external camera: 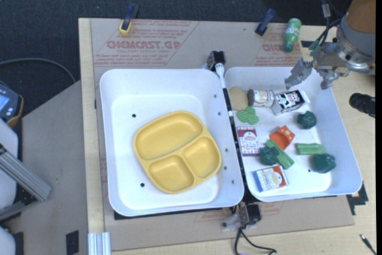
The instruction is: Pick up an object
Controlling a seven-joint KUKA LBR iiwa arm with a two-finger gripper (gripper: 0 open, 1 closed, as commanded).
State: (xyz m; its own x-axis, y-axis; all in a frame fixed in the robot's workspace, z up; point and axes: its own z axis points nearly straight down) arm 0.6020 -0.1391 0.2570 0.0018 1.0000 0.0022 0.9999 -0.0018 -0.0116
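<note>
Overhead, I saw the grey two-finger gripper [311,73] spread open, holding nothing, poised above the right white bin [343,146] near the black-and-white carton [290,100], where crowding neighbours could have spoiled my grasp.

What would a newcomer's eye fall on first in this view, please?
First the yellow divided tray, lying alone in the left bin. Next the clutter of small toy items in the right bin, among them an orange block and a small carton. The gripper hangs over that bin's far edge.
</note>
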